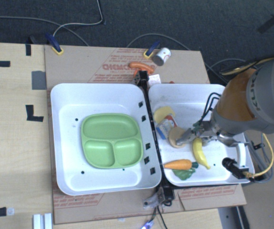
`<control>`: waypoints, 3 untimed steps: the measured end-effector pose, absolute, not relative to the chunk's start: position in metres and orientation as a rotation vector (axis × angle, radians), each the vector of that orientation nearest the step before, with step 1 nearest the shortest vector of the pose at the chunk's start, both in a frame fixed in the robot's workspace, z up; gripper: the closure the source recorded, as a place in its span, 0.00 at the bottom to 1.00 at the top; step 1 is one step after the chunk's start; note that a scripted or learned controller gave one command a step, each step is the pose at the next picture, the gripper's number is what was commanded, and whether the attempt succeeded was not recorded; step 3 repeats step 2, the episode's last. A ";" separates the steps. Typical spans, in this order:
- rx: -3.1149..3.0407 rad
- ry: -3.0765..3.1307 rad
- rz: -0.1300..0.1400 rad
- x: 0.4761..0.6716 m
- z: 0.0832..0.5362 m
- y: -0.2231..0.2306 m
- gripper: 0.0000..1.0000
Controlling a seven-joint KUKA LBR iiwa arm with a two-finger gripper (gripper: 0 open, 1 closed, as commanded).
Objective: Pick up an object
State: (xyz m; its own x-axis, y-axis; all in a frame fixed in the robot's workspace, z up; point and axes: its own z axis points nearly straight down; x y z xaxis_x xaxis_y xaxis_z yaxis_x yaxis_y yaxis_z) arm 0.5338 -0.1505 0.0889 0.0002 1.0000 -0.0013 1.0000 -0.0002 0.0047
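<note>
Glossy white plastic bins (70, 128) (smooth-walled) sit on matt brown cardboard (79, 61) over pale wood.

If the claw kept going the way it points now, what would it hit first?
Probably the round tan piece in the right bin: the claw points left, its tip at that piece's edge. Whether they already touch is unclear from above.
</note>
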 end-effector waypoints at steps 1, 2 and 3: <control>2.216 2.219 0.010 0.535 0.099 -0.148 1.00; 2.219 2.224 0.001 0.565 0.184 -0.080 1.00; 2.219 2.224 0.001 0.565 0.184 -0.080 1.00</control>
